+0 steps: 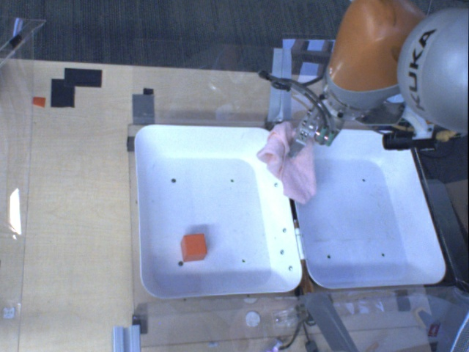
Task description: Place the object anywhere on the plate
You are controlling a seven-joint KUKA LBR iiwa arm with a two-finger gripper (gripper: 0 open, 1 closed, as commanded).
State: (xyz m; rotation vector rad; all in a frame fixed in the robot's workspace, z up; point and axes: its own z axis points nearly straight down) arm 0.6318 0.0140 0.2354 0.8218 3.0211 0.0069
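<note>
Hanging: a pink cloth (294,166) droops from the gripper (306,139), draped over the seam where the two white bins meet, near their far edges.
Why it hangs so: pinched at its upper part, the cloth goes slack below and falls in folds; my guess is it is being carried across.
Gripper: its fingers look closed on the top of the cloth, the fabric bunched between them.
Arm: the grey KUKA arm (432,64) with its orange band reaches in over the right bin (374,218).
Left bin (212,196): a small orange block (194,247) sits near its near-left corner, well apart from the cloth.
Plate: I can't pick one out.
</note>
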